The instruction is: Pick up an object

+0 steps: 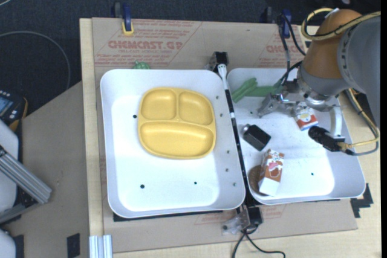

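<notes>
My gripper (283, 104) hangs low over the back of the right bin (344, 181), under the grey arm with its orange band. Its fingers (266, 107) are spread open, and I see nothing between them. A green object (244, 90) lies just left of it by the bin's back-left corner. A small red and white packet (306, 120) lies just right of the gripper. A black block (256, 136) rests in front of it. A red and white carton (273, 173) leans on a brown object (256, 177) at the front edge.
The left bin (121, 178) holds a yellow divided plate (177, 122). A black divider rail (231, 121) runs between the two bins. A black connector on a yellow cable (326, 139) hangs by the arm over the right side of the right bin.
</notes>
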You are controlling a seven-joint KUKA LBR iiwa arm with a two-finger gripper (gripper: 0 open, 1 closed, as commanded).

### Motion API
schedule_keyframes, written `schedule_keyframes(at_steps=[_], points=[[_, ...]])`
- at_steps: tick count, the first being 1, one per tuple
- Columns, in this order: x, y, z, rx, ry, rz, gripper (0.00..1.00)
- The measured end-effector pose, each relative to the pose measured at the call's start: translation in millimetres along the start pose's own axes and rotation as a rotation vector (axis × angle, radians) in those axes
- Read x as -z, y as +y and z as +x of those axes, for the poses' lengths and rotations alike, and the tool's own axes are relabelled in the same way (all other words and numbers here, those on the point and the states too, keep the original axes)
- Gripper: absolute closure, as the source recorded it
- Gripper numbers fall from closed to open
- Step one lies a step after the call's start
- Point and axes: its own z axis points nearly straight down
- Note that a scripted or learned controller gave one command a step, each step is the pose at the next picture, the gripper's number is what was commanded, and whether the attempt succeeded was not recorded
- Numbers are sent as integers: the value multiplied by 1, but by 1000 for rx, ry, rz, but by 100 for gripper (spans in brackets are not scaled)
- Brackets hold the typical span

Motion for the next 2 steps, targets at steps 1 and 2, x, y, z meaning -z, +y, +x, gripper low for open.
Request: schedule_keyframes(at_steps=[1,2], points=[[2,45,-61,1,13,-2,0],[13,45,-60,7,0,-8,100]])
